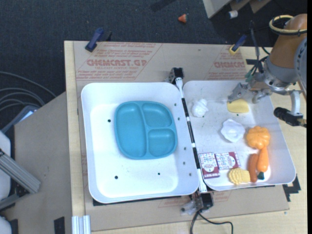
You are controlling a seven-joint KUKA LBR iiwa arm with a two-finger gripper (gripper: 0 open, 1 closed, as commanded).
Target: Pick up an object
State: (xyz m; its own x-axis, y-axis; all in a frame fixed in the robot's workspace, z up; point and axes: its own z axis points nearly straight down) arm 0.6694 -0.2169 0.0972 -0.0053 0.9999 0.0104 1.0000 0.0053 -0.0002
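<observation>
Resting on a brown bench (pixel 126 57) over dark carpet, two white bins sit centre frame. The gripper (pixel 246 92), fingers spread, hovers upper right over a yellow object (pixel 238 107), unheld.

Bright even light, slightly soft focus

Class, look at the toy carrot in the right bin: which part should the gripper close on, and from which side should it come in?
Best bet: the carrot mid-body, from straight above, fingers closing across its narrow width. It lies flat and lengthwise, with the red sausage tight along one side, so a finger may have to wedge between them; the side toward the bin wall is free.
</observation>
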